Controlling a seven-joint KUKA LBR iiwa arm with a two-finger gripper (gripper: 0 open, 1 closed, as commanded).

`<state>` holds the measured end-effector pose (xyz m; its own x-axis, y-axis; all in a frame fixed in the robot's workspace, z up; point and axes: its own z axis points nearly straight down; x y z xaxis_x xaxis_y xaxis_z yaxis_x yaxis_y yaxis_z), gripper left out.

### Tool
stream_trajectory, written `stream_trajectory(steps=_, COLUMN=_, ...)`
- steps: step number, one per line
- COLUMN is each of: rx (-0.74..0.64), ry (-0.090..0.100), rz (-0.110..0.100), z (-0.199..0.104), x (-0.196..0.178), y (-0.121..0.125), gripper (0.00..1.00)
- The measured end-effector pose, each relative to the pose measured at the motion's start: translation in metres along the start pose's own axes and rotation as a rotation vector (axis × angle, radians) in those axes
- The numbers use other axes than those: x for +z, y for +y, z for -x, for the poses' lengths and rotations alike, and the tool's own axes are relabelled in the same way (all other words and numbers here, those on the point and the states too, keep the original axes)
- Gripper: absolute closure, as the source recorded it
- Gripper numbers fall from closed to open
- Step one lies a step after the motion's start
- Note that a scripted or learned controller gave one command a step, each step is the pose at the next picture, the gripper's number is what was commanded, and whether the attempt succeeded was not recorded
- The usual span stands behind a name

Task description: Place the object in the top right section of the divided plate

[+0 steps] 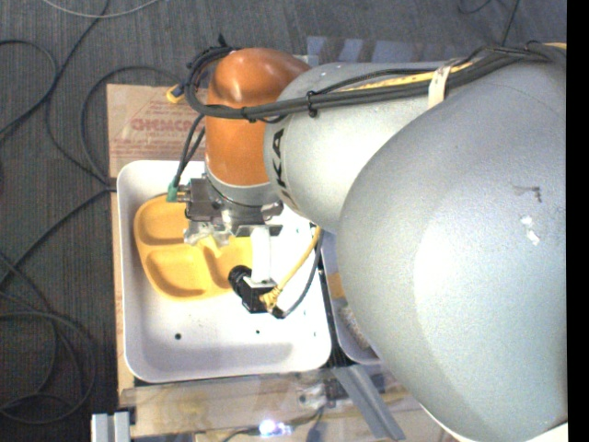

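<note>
Camera view: I see my gripper (pixel 225 233) low over the yellow plate (pixel 175 270) in the white bin (pixel 221 353), apparently for placing; I cannot tell its grip or locate the object.

Even overhead light, soft shadows (slight blur).

Dark grey carpet (pixel 55 72) all around, black cables (pixel 37 274) snaking over it, one pale cord (pixel 101 7) looping up top.
</note>
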<state>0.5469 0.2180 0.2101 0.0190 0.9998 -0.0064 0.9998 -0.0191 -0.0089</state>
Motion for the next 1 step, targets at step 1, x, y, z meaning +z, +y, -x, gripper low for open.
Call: stream_trajectory(steps=1, rx=-0.07, ry=0.003, rz=-0.004, z=0.0528, x=0.1176, y=-0.0578, gripper=1.0)
